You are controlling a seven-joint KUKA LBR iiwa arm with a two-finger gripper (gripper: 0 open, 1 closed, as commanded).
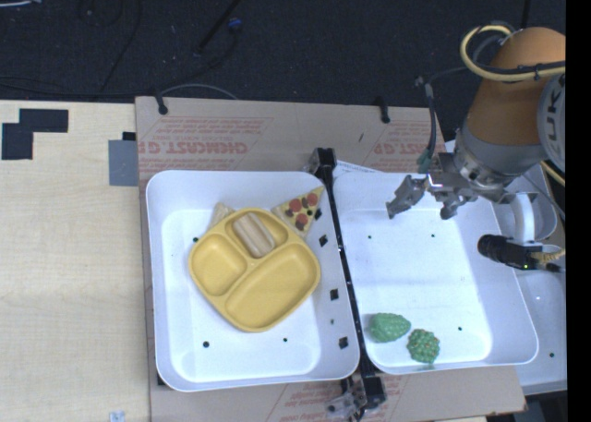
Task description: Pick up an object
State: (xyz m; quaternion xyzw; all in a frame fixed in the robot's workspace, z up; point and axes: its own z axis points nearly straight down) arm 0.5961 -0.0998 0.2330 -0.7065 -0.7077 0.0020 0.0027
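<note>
Lying nearest in the right bin (517, 337), two green lumps (389, 326) look light and soft; I should pinch one across its width. Farther back, my gripper (427, 200) hangs spread, holding nothing.

Dark carpeted floor (305, 23) strewn with cables (226, 18), behind a pale wooden bench (65, 272).

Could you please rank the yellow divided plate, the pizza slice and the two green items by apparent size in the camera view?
1. Yellow divided plate, clearly largest.
2. Pizza slice.
3. The two green items look alike; left unranked.
</note>
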